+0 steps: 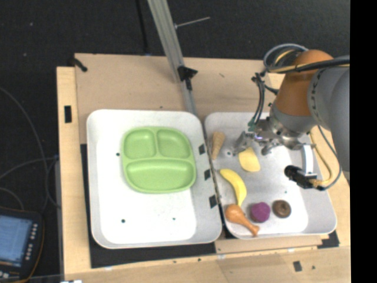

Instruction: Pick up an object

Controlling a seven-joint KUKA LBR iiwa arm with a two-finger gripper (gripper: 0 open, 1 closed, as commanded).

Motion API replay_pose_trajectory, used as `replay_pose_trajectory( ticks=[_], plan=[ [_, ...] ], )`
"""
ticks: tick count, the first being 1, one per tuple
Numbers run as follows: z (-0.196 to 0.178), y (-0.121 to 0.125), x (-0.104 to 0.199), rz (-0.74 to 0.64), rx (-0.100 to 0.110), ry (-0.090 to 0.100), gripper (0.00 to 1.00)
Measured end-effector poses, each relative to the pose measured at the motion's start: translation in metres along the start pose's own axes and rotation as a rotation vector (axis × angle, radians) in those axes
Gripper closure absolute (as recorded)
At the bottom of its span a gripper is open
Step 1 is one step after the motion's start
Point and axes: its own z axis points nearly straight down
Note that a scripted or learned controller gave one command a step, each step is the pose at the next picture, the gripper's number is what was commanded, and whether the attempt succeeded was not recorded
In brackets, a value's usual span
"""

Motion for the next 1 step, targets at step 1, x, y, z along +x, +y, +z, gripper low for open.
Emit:
replay_pose_trajectory(
  ticks=[1],
  plan=[
    [0.0247,0.0,-0.0011,0.002,-0.002,0.0,0.0]
  ],
)
